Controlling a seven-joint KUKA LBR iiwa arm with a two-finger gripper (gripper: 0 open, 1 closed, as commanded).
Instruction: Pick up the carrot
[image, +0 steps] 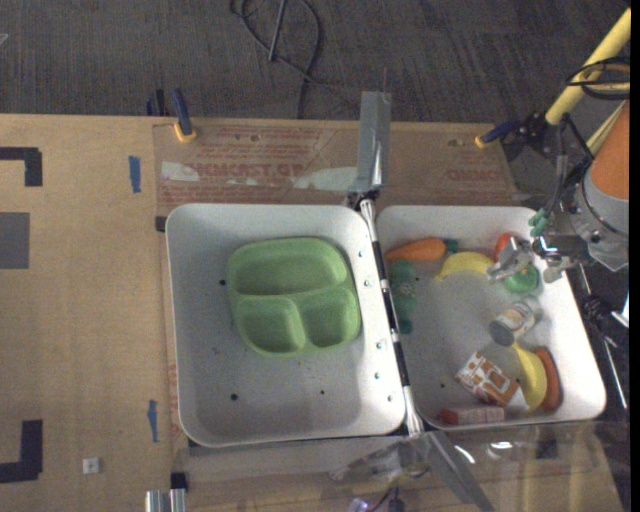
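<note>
Along the near wall of the right bin (590, 405) a small red piece (470, 415) is seen, with a carton (487, 378) just beyond it and a banana (531, 378) and an orange-brown sausage-like piece (549, 377) lying side by side to its right. Farther in, a small can (512, 322) lies on its side near the middle of the bin floor. Against the far wall the carrot (417, 250) is found, lying roughly level at the bin's far left corner, close to the divider; a dark green item (403, 283) sits just near of it, and a yellow fruit (465, 264) is touching or almost touching its right end. The gripper (522, 262) is held at the far right of the same bin, over a green round thing (521, 281) and beside a small red-orange piece (503, 244), well apart from the carrot; how wide it stands cannot be told, and nothing can be seen held in it. From here the wrong thing could be closed on, since the gripper is poised over other items. Once it is moved left, the yellow fruit could be caught along with the carrot, or the carrot could be pushed against the wall and corner, where little room is left for a finger. The left bin (190, 300) holds a green tray (293, 295).
</note>
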